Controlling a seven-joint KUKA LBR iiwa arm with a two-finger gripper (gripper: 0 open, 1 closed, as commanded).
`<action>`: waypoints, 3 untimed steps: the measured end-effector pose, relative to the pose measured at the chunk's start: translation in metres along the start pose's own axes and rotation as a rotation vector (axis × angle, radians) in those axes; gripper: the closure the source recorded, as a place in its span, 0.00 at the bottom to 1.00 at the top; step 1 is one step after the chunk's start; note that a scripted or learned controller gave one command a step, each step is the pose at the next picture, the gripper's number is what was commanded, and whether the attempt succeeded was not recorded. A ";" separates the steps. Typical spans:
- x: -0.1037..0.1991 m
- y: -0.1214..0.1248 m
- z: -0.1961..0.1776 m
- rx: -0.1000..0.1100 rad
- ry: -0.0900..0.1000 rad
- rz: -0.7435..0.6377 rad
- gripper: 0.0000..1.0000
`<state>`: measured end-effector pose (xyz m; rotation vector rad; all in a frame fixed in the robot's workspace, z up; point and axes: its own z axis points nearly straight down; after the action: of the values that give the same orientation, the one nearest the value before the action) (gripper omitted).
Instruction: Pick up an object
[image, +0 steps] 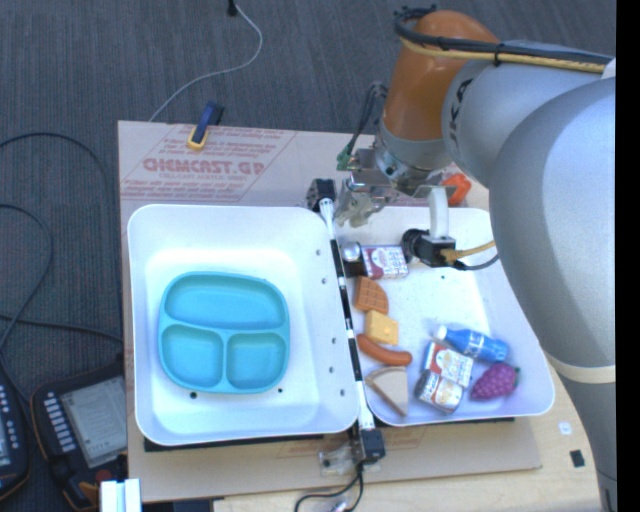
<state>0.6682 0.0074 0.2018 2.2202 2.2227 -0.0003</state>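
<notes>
Hovering: gripper (362, 200) is hanging over the right bin's (520, 335) far left corner; finger opening cannot be told.
Writing: red lettering on the board (205, 165) under the bins, not clearly readable.
Left bin (145, 300): one smooth blue three-compartment tray (225, 331).
Right bin: one waffle (371, 296), one cheese wedge (381, 327), one sausage (385, 351), one purple grape bunch (494, 381), one blue bottle (474, 343).
</notes>
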 end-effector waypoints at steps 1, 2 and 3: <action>0.037 0.000 -0.059 -0.001 -0.001 0.000 1.00; 0.083 0.000 -0.032 0.001 0.000 0.000 1.00; 0.107 -0.064 -0.040 0.000 -0.001 0.000 1.00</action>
<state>0.6041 0.1149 0.2421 2.2198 2.2225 -0.0011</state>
